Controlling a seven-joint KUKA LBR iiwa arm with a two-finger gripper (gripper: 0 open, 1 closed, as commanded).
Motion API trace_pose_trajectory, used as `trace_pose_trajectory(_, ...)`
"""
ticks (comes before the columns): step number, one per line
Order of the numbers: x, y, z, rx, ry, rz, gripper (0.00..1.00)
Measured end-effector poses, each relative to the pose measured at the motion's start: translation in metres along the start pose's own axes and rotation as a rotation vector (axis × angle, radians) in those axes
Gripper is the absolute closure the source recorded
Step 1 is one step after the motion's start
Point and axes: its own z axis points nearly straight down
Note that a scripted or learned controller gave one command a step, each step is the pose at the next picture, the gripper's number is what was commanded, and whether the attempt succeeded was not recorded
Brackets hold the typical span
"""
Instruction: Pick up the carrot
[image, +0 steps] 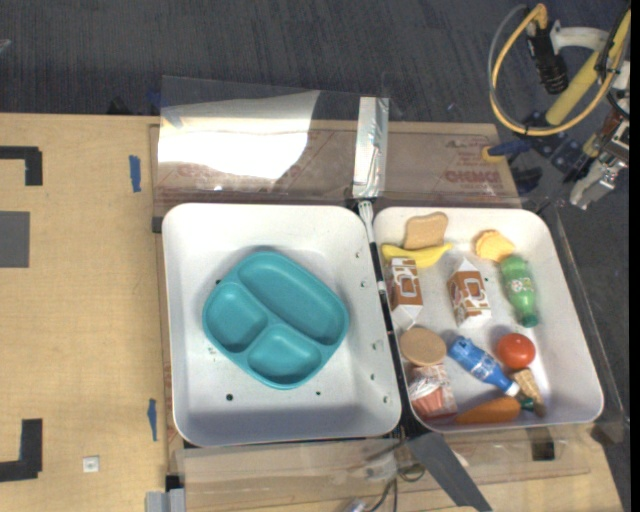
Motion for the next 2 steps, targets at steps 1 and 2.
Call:
trace_pose_trajectory(1,0.006,0.008,-0.028,0.0,0.0,-0.192,1.0)
trace_pose_trajectory(2,-0.083,0.054,0.118,0.0,-0.014,-0.391,1.0)
